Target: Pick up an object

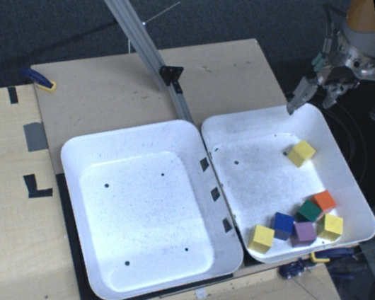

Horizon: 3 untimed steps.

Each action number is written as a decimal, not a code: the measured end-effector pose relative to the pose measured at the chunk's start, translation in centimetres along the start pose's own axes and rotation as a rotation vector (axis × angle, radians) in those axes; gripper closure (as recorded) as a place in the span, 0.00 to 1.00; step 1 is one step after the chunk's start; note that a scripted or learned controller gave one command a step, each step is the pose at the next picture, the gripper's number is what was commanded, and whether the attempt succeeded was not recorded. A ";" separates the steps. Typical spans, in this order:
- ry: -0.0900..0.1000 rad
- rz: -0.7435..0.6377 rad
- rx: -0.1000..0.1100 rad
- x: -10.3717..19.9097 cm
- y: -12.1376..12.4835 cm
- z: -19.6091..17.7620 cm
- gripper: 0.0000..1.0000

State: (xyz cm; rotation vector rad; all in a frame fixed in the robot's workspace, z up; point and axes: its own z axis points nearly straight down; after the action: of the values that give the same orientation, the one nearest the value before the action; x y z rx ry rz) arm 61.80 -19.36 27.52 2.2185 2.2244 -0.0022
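poised over the right bin's (332, 156) far right corner, gripper (307, 94) with fingers spread, nothing between them. nearest target: lone yellow cube (301, 152), below and slightly left of the fingertips; other cubes clustered well beyond, at the near edge.

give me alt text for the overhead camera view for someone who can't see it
The gripper hangs at the far right corner of the right bin, holding nothing. That bin contains a lone yellow cube and a near-edge cluster of yellow, blue, purple, green and orange cubes. The left bin sits alongside.
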 end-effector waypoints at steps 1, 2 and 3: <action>0.000 0.000 0.001 0.0 0.0 0.0 0.00; 0.001 0.001 0.007 0.2 -0.3 6.5 0.00; 0.001 0.000 0.005 0.3 -0.4 10.9 0.00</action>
State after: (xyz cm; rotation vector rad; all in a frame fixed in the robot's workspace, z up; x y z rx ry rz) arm 61.43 -19.11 16.65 2.2221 2.2269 -0.0072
